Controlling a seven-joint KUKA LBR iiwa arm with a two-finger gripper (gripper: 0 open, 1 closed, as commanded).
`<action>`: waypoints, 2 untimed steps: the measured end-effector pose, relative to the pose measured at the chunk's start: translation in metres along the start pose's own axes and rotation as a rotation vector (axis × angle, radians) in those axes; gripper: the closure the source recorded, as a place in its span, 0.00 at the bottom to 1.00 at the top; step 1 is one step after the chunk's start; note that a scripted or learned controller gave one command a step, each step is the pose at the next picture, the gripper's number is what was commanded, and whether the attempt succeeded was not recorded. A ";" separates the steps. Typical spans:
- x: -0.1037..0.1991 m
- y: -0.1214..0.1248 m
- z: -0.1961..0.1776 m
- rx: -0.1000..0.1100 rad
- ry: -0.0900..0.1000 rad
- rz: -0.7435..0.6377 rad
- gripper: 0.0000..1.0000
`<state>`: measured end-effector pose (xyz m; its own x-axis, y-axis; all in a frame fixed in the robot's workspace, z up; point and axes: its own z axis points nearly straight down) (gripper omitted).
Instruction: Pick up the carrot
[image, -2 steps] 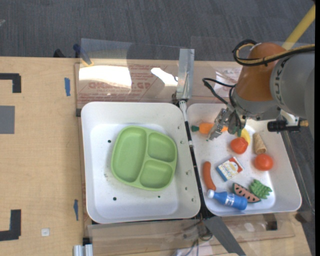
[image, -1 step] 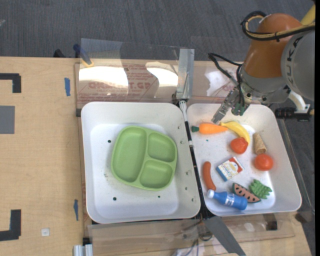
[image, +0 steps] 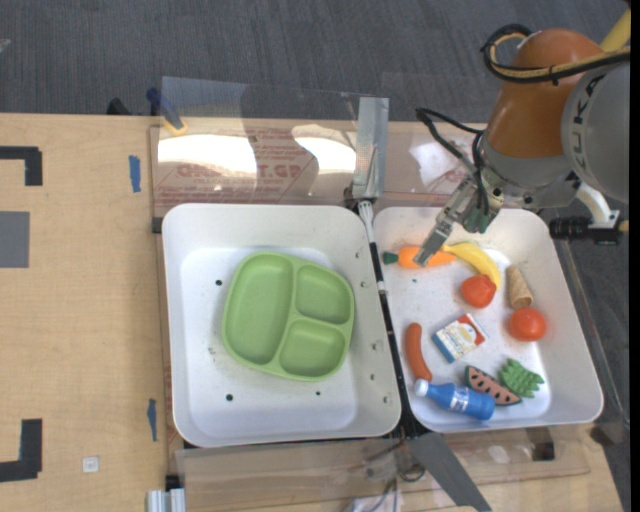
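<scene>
The carrot (image: 408, 258), orange with a green top pointing left, lies at the back left of the right bin (image: 575, 395), close to the divider between the bins. My gripper (image: 434, 252) slants down from the upper right, and its tip sits right on the carrot's middle, with orange showing on either side of it. The carrot rests on the bin floor.
A yellow banana (image: 480, 262) lies just right of the carrot. Near it are a red tomato (image: 478, 291), a tan cone (image: 518, 287) and a second tomato (image: 527, 323). Nearer the front lie a sausage (image: 414, 350), a small carton (image: 459, 337), a blue bottle (image: 455, 400), a watermelon slice (image: 494, 387) and a leafy green (image: 522, 377). A green divided plate (image: 288, 315) sits in the left bin (image: 190, 400).
</scene>
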<state>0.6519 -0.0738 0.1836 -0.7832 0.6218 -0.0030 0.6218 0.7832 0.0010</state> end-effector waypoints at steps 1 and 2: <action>0.026 -0.045 0.074 0.006 0.010 -0.043 0.00; -0.014 -0.024 0.095 0.014 0.026 -0.176 0.00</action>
<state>0.6489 -0.1014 0.0890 -0.8798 0.4748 0.0236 0.4747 0.8801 -0.0107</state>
